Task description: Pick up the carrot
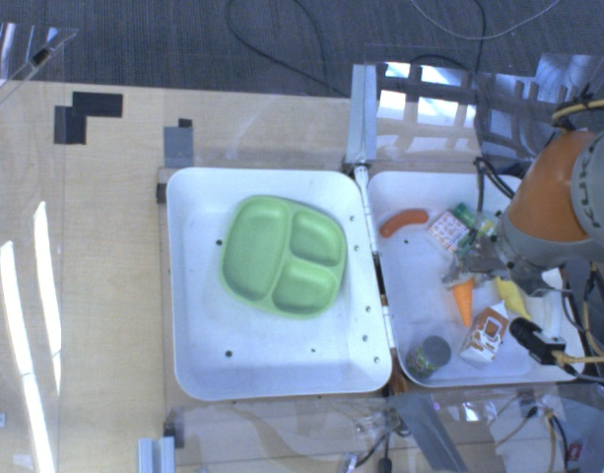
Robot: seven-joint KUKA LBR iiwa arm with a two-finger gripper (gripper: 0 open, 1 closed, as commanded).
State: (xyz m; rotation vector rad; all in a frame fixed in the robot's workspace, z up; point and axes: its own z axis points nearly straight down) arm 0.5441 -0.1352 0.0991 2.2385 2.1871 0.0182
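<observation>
A two-finger gripper (469,267) hangs low in the right-hand white bin (405,294), its tip just above the thick end of a small orange carrot (464,302) that lies near the bin's right side, tapering toward the front edge. How wide the tool stands cannot be told from this angle, and nothing shows the carrot held.

Clutter crowds the target. A yellow banana-shaped piece (511,297) lies just beside the carrot on its right, and a white-and-orange carton (485,335) sits near its tip toward the front right corner. A small red-checked white packet (445,231) and a green object (471,217) lie toward the back edge, with an orange-red sausage-shaped piece (404,221) near the back left corner and a round grey lid-like can (429,355) by the front edge.

The grey arm with its orange band (553,200) reaches in over the bin's right edge. In the left-hand white bin (193,294) a light green divided tray (283,255) sits near the centre.

The risk appears to be a glancing closure: the carrot is slim and tapered, so it could roll or squirt out. The neighbouring yellow piece could also be caught instead.
</observation>
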